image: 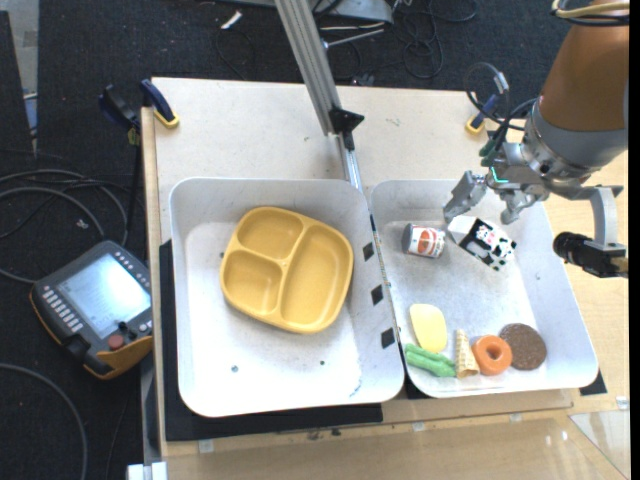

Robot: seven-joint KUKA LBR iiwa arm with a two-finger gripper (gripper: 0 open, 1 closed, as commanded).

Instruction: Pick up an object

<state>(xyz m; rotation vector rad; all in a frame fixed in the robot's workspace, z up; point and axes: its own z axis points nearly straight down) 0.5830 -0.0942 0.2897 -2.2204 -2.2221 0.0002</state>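
A glossy yellow plastic tray (287, 268) sits in a smooth matt white bin (190, 268) on a pale wooden bench (250, 128).

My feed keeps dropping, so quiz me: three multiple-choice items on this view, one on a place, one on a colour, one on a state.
1. Where does the divided plate lie?
A. left bin
B. right bin
C. bare bench

2. What colour is the ring-shaped toy doughnut?
A. blue
B. orange
C. white

3. How is the gripper?
A. fingers spread, above the black-and-white carton
B. clamped on the can
C. resting in the plate

Key: 1 A, the yellow plate sits in the left bin. 2 B, it is orange, beside the brown cookie. 3 A, both fingers stand apart over the carton, nothing between them.
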